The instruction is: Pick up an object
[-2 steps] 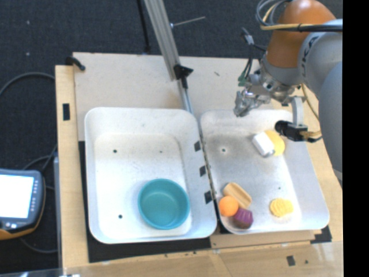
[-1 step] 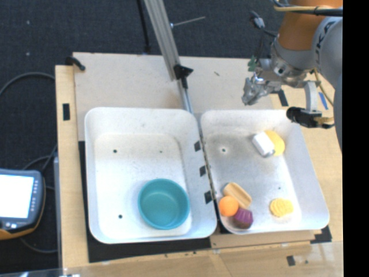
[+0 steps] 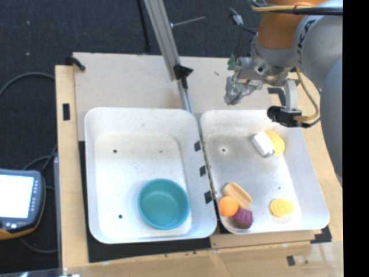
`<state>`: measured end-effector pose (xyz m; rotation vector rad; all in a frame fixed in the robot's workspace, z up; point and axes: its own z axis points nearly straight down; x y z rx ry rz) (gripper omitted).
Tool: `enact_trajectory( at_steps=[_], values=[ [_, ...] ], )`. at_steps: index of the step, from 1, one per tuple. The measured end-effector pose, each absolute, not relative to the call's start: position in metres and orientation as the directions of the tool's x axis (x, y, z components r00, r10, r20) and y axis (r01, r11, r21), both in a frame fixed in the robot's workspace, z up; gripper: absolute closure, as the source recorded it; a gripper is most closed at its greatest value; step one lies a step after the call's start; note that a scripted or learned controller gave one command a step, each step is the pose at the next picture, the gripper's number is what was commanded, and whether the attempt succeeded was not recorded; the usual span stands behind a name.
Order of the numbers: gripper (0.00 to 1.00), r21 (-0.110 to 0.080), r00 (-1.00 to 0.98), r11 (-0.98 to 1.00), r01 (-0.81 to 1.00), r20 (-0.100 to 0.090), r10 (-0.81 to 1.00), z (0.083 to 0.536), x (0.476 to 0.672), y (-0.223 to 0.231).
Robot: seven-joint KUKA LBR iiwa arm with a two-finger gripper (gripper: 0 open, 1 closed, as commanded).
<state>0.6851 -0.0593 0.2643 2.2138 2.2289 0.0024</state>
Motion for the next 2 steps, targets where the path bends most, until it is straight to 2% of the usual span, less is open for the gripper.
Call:
enact_trajectory(
  at_steps=[1,2],
  values=[
    [1.00,0.000,-0.007,0.007,1.000,0.002,1.000,0.271,0.677,-0.007],
    [1.00,-0.002,-0.007,0.007,1.000,0.001,1.000,0.255,0.668,0.046]
  ],
)
